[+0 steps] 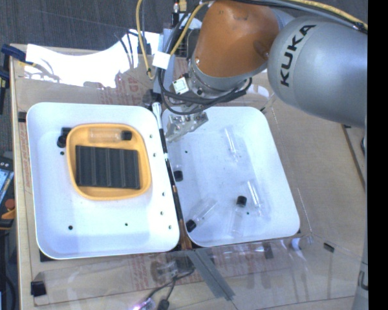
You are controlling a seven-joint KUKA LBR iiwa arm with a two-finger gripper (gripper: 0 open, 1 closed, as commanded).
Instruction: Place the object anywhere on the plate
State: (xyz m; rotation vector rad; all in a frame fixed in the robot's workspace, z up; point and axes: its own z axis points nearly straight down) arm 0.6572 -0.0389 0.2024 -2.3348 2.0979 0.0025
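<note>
The grey arm (pixel 310 57) bends over the right bin (pixel 281 192), gripper (pixel 181 126) at its upper-left corner, grip unreadable. Clear plastic tubes (pixel 236 144) lie there; the square yellow plate (pixel 110 162) sits left.

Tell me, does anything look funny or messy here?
A little. Clear tubes lie scattered at odd angles in the right bin, while one tube already lies in the yellow plate in the left bin.
</note>
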